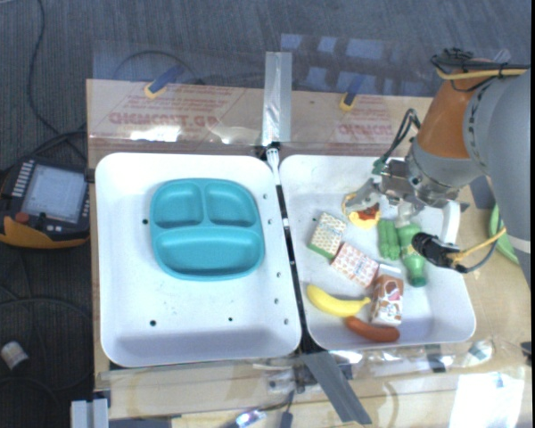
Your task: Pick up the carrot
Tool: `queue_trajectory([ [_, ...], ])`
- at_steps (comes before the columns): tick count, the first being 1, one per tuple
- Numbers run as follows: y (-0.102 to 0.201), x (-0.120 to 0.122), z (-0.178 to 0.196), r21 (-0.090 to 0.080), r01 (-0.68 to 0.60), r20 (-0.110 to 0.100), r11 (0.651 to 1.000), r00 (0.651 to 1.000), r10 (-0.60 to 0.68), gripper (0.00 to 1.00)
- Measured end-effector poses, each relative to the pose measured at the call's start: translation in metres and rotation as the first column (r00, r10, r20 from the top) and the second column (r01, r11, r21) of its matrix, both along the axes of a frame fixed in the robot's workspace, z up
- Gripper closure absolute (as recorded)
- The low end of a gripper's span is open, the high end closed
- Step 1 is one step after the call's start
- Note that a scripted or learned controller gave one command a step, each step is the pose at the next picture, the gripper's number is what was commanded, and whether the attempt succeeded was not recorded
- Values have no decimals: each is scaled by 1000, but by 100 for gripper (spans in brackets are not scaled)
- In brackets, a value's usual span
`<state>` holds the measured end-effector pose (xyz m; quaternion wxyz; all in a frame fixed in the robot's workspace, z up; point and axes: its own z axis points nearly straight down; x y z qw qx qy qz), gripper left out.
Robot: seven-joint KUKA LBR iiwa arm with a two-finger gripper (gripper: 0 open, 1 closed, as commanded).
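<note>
**While the gripper hangs over the far side of the right-hand bin, the carrot lies at its near edge**

As seen from above, the grey arm with its orange band reaches in from the right, and its wrist is low over the back part of the bin on the view's right. The pincer is dark and seen from above, so whether it is released or clenched cannot be told. Nothing can be seen in its grasp. Just beside it, towards the bin's middle, lies a small yellow and red toy.

The carrot, taken here to be the long orange-red piece, lies flat near the front wall of the same bin, well apart from the gripper. It rests just below a small juice carton and just to the right of a yellow banana. Between these and the gripper lie two patterned packets and two green pieces.

The bin on the view's left bears a teal divided plate, which sits flat near its middle.
</note>
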<state>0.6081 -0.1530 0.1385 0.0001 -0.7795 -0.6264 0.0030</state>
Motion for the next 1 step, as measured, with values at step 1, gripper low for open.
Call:
queue_trajectory([
  [1, 29, -60, 15, 3, -77, 1, 997, 997, 77, 0],
])
